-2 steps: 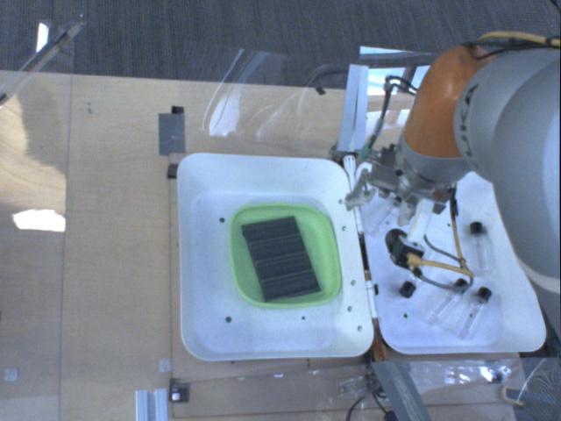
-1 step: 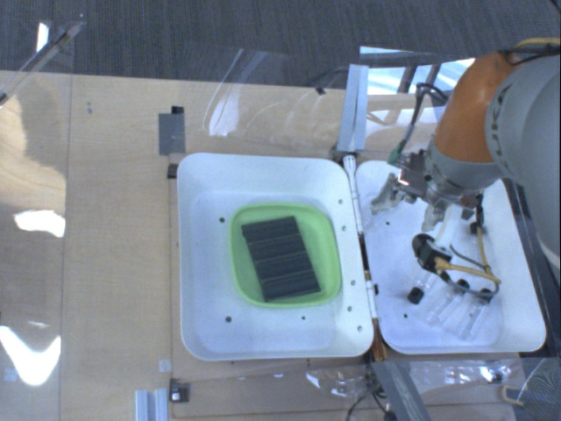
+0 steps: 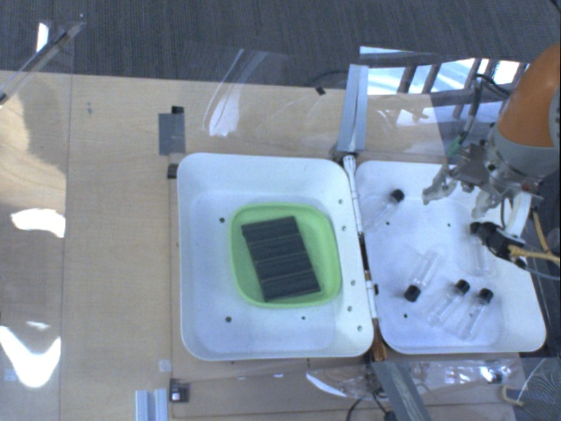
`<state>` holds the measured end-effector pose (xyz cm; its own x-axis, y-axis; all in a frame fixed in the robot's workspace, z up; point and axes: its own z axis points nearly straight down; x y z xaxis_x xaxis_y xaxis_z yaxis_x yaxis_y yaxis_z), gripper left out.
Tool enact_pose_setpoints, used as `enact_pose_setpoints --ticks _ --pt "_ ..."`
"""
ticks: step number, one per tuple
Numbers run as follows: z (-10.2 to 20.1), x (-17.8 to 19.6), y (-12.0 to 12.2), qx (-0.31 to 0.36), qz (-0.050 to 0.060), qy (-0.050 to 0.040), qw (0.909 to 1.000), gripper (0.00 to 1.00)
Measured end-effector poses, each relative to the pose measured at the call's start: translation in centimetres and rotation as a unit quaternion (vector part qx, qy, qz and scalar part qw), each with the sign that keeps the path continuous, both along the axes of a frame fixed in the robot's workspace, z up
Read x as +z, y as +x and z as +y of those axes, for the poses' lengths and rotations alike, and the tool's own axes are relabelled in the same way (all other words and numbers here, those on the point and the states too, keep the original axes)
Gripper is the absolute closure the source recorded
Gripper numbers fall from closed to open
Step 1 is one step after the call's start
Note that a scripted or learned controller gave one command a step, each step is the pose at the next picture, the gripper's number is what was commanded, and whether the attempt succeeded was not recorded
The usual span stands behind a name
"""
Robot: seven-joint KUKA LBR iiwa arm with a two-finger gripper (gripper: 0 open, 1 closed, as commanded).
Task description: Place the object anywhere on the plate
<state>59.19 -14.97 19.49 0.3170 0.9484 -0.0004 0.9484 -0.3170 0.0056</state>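
Left bin (image 3: 202, 261): you have the green plate (image 3: 326, 257) here, a dark ridged slab (image 3: 280, 259) lying on it, open rim around.
Right bin (image 3: 526, 323): walls close in; you have little room.
Gripper (image 3: 465, 191): over this bin's upper part; whether it is apart or together, you cannot tell.
Vials (image 3: 419, 281): clear, black-capped, scattered (likely light, slippery, fragile); take one across its body.

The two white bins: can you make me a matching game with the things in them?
Things:
1. green plate
2. dark ridged block
3. clear vials with black caps
4. gripper

Places:
A. lying loose in the right bin
B. on top of the plate
C. sitting in the left bin
D. above the right bin's far side

Pairs: 1-C, 2-B, 3-A, 4-D
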Motion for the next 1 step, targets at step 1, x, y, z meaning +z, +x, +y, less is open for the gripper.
enact_pose_setpoints --ticks 1 --pt "-3.42 11.37 -0.46 -0.02 -0.002 -0.0007 0.9998 0.0"
